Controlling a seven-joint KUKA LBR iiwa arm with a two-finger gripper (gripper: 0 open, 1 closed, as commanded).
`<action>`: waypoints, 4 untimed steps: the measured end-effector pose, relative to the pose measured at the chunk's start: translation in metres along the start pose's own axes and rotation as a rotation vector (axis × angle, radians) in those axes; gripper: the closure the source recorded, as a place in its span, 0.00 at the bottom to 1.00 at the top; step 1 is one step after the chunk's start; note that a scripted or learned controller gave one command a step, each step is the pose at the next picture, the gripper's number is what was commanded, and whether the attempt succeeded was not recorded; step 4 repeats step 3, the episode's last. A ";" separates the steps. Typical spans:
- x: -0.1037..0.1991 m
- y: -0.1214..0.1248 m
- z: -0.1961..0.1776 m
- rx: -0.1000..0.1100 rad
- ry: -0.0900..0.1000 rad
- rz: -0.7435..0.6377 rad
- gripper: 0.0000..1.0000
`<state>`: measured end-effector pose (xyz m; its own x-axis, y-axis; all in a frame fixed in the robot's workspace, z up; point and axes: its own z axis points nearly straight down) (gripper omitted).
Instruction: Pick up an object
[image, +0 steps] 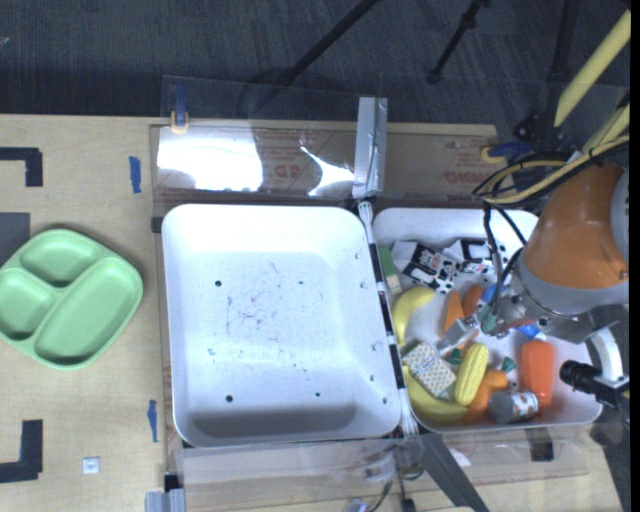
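The table (80, 420) is pale wood with black angular marks near its left edge and short blue tape strips. On it, two shallow white bins sit side by side, touching along their inner rims: the left bin (190, 235) near the middle of the view, the right bin (400, 218) at 3 o'clock. A green divided plate (68, 298) lies at 9 o'clock, well apart from the bins. A clear plastic panel (255, 150) stands at 12 o'clock, just behind the left bin.
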<state>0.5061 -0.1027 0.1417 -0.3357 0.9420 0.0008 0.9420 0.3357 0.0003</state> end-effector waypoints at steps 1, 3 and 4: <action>-0.028 0.038 0.054 -0.006 -0.004 -0.103 0.00; -0.035 0.050 -0.107 -0.002 -0.003 -0.316 1.00; -0.035 0.050 -0.107 -0.002 -0.003 -0.316 1.00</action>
